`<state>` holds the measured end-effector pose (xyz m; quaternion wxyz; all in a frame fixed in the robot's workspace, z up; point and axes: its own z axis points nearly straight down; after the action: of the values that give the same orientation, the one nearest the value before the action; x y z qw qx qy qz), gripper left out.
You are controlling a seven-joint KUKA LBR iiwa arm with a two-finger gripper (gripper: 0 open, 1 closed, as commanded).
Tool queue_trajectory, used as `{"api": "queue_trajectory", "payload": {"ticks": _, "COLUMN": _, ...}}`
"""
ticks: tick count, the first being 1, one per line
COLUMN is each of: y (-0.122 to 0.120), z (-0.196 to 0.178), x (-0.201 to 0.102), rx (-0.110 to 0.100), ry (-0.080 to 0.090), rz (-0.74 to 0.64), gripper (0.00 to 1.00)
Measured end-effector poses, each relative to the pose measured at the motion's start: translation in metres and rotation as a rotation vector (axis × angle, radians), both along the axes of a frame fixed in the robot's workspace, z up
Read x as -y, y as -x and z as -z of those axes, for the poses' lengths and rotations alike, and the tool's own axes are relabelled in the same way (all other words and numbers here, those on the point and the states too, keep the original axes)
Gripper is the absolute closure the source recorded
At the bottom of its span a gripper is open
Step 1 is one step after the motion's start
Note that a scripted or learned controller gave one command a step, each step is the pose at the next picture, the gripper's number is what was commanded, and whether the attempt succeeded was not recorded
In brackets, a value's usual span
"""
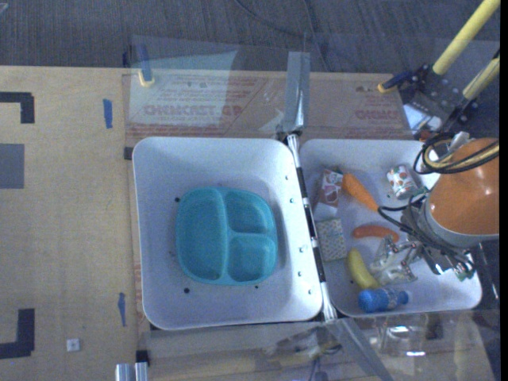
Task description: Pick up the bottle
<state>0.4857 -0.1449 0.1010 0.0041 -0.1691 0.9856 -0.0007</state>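
Observation:
The bottle (382, 298) is small, blue with a pale cap end, and lies on its side near the front wall of the right bin (452, 298). My gripper (394, 262) hangs low over the right bin, just behind the bottle and right of a yellow banana (360, 269). Its metal fingers point down toward the bin floor and look slightly apart, with nothing between them. The orange wrist band (470, 198) sits above it on the right.
The right bin also holds a carrot (361, 192), an orange-red piece (375, 231), a patterned cup (399, 179), a small packet (330, 187) and a speckled sponge (332, 239). A teal divided plate (227, 235) lies in the left bin (159, 173).

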Motion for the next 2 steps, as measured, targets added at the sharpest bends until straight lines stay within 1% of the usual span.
{"api": "queue_trajectory", "payload": {"ticks": 1, "y": -0.063, "z": -0.155, "x": -0.047, "rx": -0.002, "ry": -0.003, "rz": 0.371, "gripper": 1.0}}
{"api": "queue_trajectory", "payload": {"ticks": 2, "y": -0.048, "z": -0.084, "x": -0.142, "rx": -0.006, "ry": -0.002, "rz": 0.093, "gripper": 1.0}}
